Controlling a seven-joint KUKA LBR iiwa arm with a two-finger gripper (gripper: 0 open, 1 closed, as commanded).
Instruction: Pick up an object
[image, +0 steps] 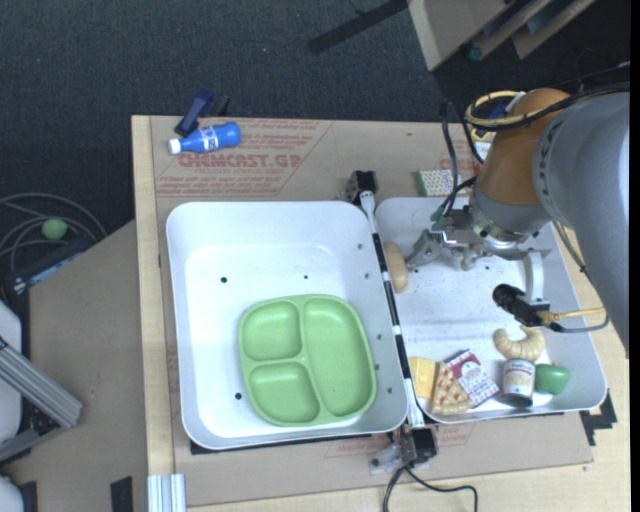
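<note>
Camera view: gripper (452, 248) above right bin (590, 375), finger state unclear; descend squarely over croissant (521, 345), avoiding crowded small jar (518, 379).

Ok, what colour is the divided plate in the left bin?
Light green; the divided plate, with three compartments, shows clearly in the camera view.

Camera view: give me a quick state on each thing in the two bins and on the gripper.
Green divided plate: flat in left bin.
Croissant: loose in right bin.
Small jar: upright, beside green ball.
Red packet: flat, against the waffle.
Gripper: low over right bin, holding nothing visible.
</note>
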